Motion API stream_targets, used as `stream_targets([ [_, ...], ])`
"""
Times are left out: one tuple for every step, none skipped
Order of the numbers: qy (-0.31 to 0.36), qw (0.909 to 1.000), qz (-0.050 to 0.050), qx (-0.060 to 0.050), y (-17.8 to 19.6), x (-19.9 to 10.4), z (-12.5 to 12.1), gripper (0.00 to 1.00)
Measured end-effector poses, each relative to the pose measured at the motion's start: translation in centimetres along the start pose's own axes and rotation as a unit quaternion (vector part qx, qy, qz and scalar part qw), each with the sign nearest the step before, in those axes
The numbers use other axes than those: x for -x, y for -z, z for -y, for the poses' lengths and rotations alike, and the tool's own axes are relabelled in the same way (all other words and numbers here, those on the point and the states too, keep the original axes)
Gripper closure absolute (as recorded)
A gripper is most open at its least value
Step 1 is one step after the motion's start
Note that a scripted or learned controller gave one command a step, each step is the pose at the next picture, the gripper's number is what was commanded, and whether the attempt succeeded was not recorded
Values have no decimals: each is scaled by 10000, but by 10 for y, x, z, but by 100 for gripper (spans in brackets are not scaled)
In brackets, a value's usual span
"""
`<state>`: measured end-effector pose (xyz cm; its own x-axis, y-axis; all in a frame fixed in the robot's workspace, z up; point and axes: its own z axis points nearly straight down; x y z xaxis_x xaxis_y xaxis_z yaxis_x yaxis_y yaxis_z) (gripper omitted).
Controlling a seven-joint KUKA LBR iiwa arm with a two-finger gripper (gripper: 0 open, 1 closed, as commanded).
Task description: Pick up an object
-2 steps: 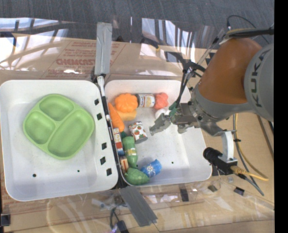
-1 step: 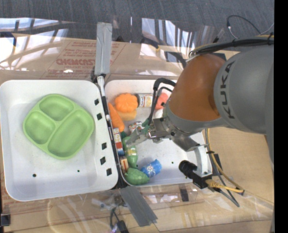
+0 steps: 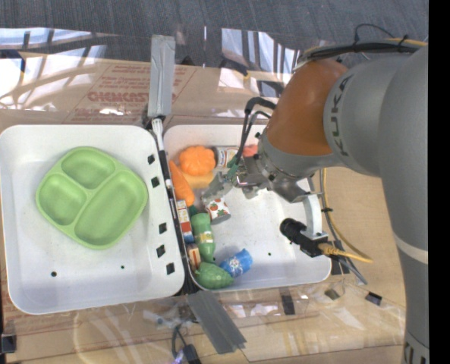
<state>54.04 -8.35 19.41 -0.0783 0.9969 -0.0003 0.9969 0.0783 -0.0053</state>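
Camera view puts my gripper (image 3: 223,182) low in the right bin (image 3: 285,268), just above the clutter along that bin's left wall; whether it is apart or together I cannot tell, since the wrist hides it. Nearest it is a small red-and-white carton (image 3: 218,210), which I judge light and stiff, boxy, best pinched across its flat faces; just beyond, an orange ball (image 3: 196,160), bumpy-skinned and probably soft, would take a squeeze at its widest part. A carrot (image 3: 181,183) lies along the wall, smooth and tapered, likely to slip; below it a green bottle (image 3: 202,235), a green pod (image 3: 212,277) and a blue can (image 3: 237,262), round and glossy, apt to roll. Nothing sits between the jaws that I can see. Left bin (image 3: 27,279) holds a green plate (image 3: 92,196), matte plastic, three wells.
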Motion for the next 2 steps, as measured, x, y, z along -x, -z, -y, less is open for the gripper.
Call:
stream_targets([
  [-1219, 9925, 16, 32, -76, 27, 53, 0],
  [-177, 9998, 70, 79, -97, 22, 8, 0],
])
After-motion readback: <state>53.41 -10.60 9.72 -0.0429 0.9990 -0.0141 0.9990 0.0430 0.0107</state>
